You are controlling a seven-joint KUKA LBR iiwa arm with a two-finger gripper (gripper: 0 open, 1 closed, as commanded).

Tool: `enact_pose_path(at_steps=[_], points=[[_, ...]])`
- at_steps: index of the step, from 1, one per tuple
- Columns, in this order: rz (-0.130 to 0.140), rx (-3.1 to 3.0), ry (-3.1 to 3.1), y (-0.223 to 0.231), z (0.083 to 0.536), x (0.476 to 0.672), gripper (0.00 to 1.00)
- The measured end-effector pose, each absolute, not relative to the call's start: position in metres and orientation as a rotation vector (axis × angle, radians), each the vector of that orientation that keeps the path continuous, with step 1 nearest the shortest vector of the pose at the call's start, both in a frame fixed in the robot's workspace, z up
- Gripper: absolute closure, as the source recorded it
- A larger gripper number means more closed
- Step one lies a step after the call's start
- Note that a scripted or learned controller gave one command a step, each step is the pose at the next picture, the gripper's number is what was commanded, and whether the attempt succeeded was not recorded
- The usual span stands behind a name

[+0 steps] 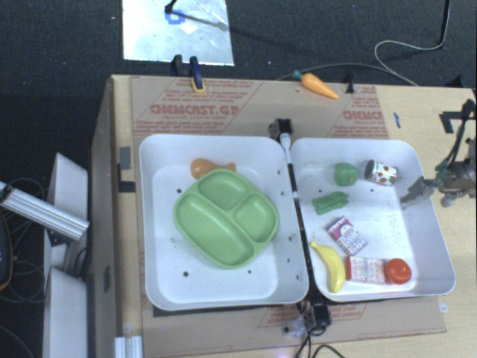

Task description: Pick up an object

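Evidently poised to pick, the gripper hovers at the right bin's right rim, beyond the cup; whether its fingers are apart, I cannot tell.

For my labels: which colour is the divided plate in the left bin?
Light green. The plate shows clearly in the camera view from above.

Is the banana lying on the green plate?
No, the banana lies in the right bin, while the green plate sits in the left bin.
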State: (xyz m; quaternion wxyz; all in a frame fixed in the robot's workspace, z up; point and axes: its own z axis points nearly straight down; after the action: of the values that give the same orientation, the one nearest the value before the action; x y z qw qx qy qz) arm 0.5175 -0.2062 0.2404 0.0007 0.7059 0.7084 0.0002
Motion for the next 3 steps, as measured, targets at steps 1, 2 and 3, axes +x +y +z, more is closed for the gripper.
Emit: enact_pose_path(at_steps=[1,2,3], points=[[0.000,2.221,2.223,-0.200,0.105,0.530,0.00],[0.001,2.215,2.225,-0.183,0.084,0.581,0.00],[0.004,2.214,2.225,-0.127,0.085,0.633,0.00]])
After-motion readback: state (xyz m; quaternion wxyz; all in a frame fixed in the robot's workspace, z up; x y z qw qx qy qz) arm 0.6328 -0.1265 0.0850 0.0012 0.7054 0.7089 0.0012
